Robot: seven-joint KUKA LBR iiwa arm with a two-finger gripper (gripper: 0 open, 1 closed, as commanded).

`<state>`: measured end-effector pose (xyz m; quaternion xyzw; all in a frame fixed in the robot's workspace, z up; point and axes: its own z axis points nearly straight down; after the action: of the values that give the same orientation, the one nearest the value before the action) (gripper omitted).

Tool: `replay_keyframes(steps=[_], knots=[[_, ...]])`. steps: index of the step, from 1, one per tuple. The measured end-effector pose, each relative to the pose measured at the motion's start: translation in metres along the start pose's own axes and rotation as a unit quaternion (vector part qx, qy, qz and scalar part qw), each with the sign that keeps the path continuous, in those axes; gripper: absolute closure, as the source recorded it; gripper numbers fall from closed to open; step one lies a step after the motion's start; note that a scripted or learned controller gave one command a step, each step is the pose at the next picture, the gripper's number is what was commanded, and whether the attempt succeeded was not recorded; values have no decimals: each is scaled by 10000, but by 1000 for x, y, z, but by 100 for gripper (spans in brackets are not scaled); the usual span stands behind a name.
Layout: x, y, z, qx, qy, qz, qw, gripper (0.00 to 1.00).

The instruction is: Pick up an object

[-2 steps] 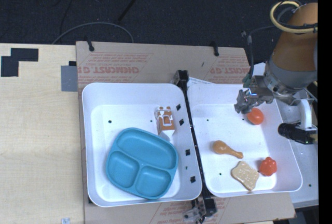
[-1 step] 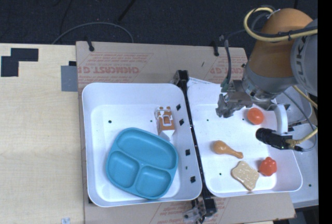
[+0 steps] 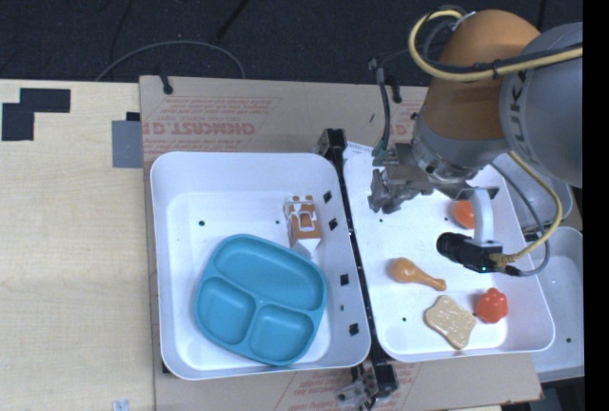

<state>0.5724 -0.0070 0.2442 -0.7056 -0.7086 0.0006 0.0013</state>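
My gripper (image 3: 384, 197) hangs over the upper left part of the right bin (image 3: 542, 333), near the divider. Nothing shows between its fingers. Below it on the bin floor lies a tan chicken drumstick (image 3: 416, 273). A slice of toast (image 3: 450, 321) rests near the front edge, with a red strawberry-like piece (image 3: 491, 304) to its right. An orange piece (image 3: 463, 212) sits partly behind the arm's black fitting (image 3: 468, 250). In the left bin (image 3: 176, 200), a blue divided plate (image 3: 259, 298) lies flat, and a small orange-and-white toy (image 3: 304, 218) stands at its upper right.
The bulky grey arm with its orange band (image 3: 485, 43) covers the upper right of the right bin. Yellow and black cables (image 3: 538, 233) loop beside it. A black divider with clips (image 3: 344, 247) runs between the bins. Cardboard (image 3: 238, 119) lies under both.
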Motion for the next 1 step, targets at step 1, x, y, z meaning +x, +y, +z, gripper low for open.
replay_keyframes(steps=[1], knots=[[56,-13,3,14,-1,3,10000,100]])
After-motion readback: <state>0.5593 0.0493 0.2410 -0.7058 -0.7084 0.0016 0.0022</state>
